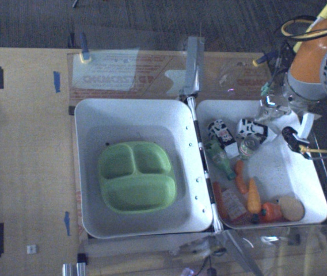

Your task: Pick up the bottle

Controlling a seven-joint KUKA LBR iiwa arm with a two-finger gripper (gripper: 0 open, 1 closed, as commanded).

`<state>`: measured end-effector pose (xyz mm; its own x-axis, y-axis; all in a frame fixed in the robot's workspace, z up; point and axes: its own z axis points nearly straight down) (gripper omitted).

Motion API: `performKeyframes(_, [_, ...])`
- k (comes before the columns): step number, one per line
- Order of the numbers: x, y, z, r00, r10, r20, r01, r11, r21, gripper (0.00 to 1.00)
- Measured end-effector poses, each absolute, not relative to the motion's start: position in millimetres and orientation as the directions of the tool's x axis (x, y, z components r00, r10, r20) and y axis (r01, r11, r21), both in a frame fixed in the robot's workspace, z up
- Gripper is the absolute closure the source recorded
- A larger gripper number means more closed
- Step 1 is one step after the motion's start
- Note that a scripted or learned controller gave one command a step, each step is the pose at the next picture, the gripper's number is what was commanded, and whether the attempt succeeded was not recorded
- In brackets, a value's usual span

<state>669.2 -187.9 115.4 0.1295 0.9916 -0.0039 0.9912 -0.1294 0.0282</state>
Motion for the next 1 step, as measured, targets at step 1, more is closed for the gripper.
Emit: performKeyframes(1, [645.5, -210.5, 109.3, 0.106, 0.994, -0.002, 0.993, -0.106, 0.048, 1.0])
